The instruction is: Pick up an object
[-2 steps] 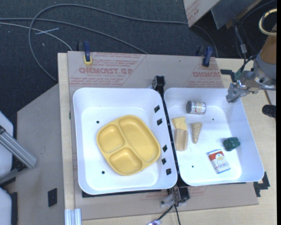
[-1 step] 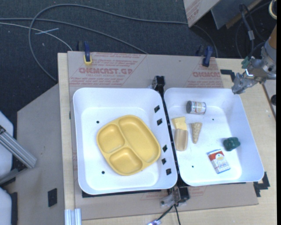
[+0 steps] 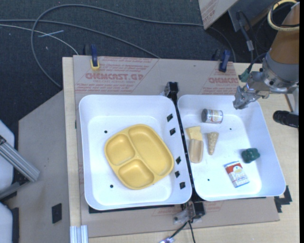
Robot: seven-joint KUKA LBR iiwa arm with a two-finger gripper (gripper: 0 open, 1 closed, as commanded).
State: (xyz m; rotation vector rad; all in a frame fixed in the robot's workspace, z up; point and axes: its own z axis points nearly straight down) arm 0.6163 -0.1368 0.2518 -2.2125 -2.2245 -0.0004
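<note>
My gripper [image 3: 241,101] hangs over the far right part of the right bin [image 3: 266,142], with nothing visibly between its fingers. Just left of it a small silver can [image 3: 212,116] lies on its side. Nearer the middle lie a yellow block [image 3: 193,133], a tan bar [image 3: 196,151] and a tan wedge [image 3: 212,142]. A green lump [image 3: 250,154] sits near the bin's right wall. A red and white packet [image 3: 236,173] lies toward the front.
The left bin [image 3: 95,123] holds a yellow three-compartment tray [image 3: 138,155]. A black divider with clips [image 3: 176,142] runs between the bins. Blue clamps [image 3: 94,57] [image 3: 223,60] grip the board's far edge. A cardboard box [image 3: 216,10] sits at the top.
</note>
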